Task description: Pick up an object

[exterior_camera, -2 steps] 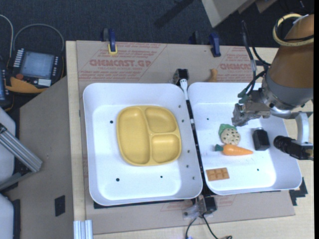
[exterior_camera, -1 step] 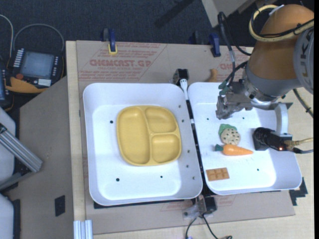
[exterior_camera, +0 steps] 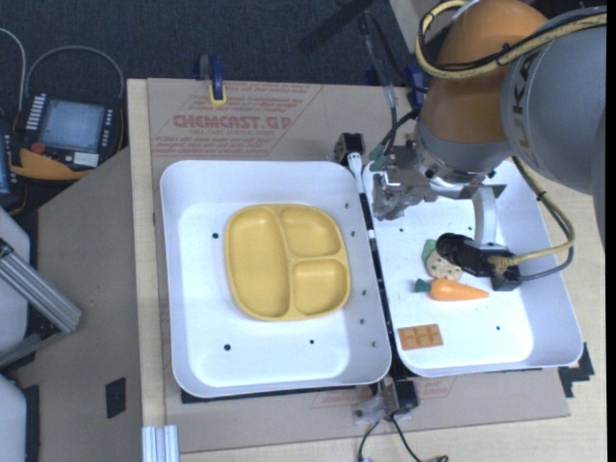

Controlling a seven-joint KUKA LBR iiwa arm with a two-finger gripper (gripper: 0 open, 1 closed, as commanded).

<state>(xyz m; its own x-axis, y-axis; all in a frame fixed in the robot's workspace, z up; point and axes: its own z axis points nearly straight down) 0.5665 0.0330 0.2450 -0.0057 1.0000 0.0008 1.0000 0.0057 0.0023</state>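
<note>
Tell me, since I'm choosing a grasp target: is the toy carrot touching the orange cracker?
Apart. The camera view shows bare white bin floor between the toy carrot and the orange cracker below it.

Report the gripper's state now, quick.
Gripper: over the right bin's upper left corner, nothing seen in it; open or closed cannot be told.

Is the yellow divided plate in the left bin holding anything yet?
Empty. All three compartments of the yellow divided plate show bare yellow; the toy carrot lies in the right bin.
</note>
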